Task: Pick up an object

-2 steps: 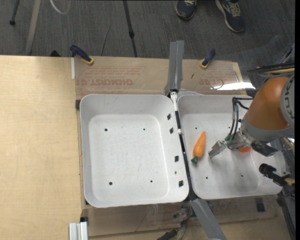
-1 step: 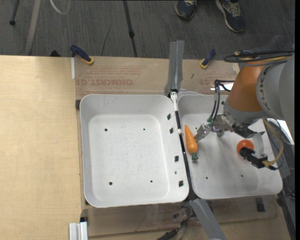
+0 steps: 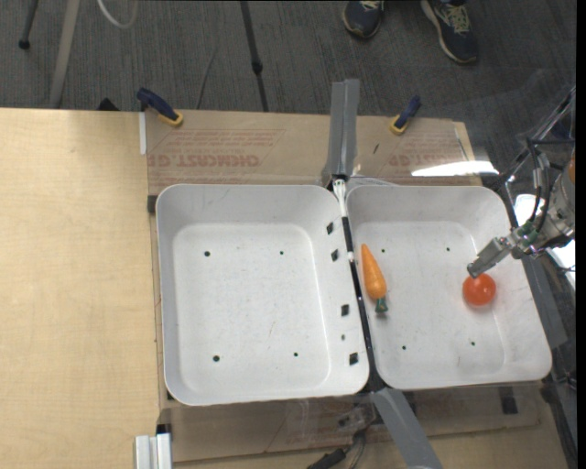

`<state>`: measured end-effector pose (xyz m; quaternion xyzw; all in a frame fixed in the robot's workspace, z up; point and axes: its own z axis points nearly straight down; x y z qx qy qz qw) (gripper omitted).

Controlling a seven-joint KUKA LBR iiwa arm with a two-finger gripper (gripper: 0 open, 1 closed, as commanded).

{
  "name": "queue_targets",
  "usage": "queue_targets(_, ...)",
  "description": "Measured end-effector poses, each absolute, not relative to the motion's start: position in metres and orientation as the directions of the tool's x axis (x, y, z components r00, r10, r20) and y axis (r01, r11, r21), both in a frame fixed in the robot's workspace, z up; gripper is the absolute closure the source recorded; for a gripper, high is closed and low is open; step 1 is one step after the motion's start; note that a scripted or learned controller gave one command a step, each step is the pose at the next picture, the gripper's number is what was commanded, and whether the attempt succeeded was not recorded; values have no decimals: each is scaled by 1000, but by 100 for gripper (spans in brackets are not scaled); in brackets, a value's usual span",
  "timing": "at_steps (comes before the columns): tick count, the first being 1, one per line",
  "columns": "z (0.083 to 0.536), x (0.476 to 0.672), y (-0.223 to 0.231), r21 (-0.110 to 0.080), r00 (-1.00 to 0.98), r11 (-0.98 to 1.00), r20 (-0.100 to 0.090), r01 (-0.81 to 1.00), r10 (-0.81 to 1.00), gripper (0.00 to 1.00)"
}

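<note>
We look down on a wooden bench (image 3: 73, 275) with a sheet of brown cardboard (image 3: 238, 151) laid over its far right part, held by two blue and yellow clamps (image 3: 158, 106) at the back edge. On the cardboard sit two shallow white bins side by side, touching along their inner edges. The left bin (image 3: 183, 366) is the larger shape in our view, and we see small dark holes dotted over its floor. The right bin (image 3: 412, 366) holds two things. A grey strip (image 3: 343, 128) runs from the back of the bench down to the seam between the bins.

The arm (image 3: 549, 201) comes in from the right, above the right bin's right rim, trailing cables. Its gripper (image 3: 482, 267) slants down and to the left into the right bin, and its tip lies just above a tomato (image 3: 479, 290), very near or touching the tomato's top; we cannot tell which. We cannot tell how the gripper is set, nor whether it has hold of anything.

The tomato, round and red-orange, rests on the bin floor toward the right side. A carrot (image 3: 372, 275), orange with a small green end pointing toward us, lies along the left wall of the right bin, well apart from the tomato.

At the top of the view we see a pair of shoes (image 3: 439, 23) on the grey carpet.
</note>
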<state>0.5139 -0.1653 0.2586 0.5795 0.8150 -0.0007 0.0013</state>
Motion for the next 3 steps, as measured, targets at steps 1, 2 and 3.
queue_targets(1,101,555,-218,0,-277,277,0,961,961,0)
queue_targets(2,110,555,-218,0,-278,278,0,961,961,100)
queue_targets(3,91,554,-100,-2,61,-61,-1,998,998,100)
